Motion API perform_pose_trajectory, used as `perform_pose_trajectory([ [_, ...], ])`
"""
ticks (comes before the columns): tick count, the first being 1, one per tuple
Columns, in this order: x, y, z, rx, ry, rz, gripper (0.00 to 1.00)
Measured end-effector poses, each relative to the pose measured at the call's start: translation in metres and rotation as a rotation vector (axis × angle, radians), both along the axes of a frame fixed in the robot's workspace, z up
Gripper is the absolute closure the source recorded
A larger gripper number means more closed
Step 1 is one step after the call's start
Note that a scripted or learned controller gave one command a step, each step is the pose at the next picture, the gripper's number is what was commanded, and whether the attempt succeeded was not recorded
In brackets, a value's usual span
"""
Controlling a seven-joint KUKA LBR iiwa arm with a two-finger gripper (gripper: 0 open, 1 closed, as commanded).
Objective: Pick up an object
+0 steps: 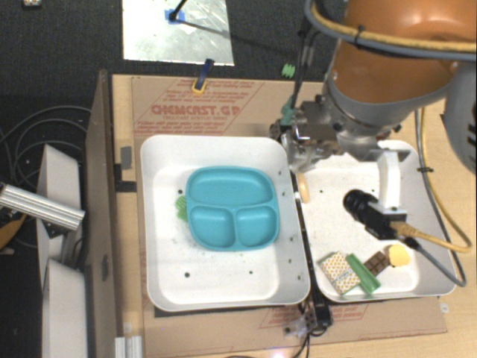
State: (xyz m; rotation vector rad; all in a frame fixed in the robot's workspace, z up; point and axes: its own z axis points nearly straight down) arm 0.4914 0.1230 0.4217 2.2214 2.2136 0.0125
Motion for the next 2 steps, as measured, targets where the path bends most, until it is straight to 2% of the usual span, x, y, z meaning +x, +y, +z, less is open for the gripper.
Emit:
perform_pose_trajectory([
  [1,-0.001,0.003,-0.004,-0.001,0.007,0.007,0.0],
  [2,0.085,-0.057,-0.116,-0.007,0.016,-0.002,0.0],
])
